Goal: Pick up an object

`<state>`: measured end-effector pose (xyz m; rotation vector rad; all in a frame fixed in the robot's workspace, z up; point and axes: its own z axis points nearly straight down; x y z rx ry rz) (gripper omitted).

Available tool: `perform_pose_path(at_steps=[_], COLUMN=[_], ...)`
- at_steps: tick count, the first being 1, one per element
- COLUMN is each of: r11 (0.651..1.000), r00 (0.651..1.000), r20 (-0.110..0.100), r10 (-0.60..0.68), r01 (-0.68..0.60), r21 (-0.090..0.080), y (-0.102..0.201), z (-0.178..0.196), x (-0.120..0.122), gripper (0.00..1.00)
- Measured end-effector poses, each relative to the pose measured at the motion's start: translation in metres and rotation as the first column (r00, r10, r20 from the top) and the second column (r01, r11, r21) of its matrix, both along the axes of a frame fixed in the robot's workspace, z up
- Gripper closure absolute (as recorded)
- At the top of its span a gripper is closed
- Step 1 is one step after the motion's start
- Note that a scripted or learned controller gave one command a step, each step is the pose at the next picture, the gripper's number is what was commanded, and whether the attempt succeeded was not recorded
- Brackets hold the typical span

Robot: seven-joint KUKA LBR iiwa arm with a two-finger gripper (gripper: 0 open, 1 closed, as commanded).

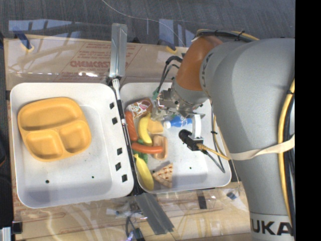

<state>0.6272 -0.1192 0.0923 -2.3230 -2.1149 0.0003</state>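
Beside curved glossy banana [144,130], metal tool [168,109].

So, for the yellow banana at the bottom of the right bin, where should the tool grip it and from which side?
Probably across the middle of the lower banana, coming straight down. It lies lengthwise along the right bin's left wall, so the fingers should close across its narrow width. The pizza slice sits close on its right, leaving little room there.

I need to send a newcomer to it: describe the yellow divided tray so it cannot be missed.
Of the two white bins, take the left bin, away from the arm. The yellow divided tray lies in its upper left part. It is the one large flat piece, with three compartments, unlike the small toy foods piled in the other bin.
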Motion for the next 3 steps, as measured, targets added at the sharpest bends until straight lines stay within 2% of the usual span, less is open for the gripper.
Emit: perform_pose_path(at_steps=[1,2,3], r11=[0.990,0.990,0.994], r00=[0.990,0.990,0.994], r20=[-0.005,-0.004,-0.001], r10=[-0.139,-0.138,-0.111], r01=[0.139,0.138,0.111], r21=[0.000,0.001,0.001], y=[-0.034,-0.033,-0.053], z=[-0.001,-0.001,0.000], x=[-0.082,-0.081,-0.011], gripper=[1.00,0.00,0.00])
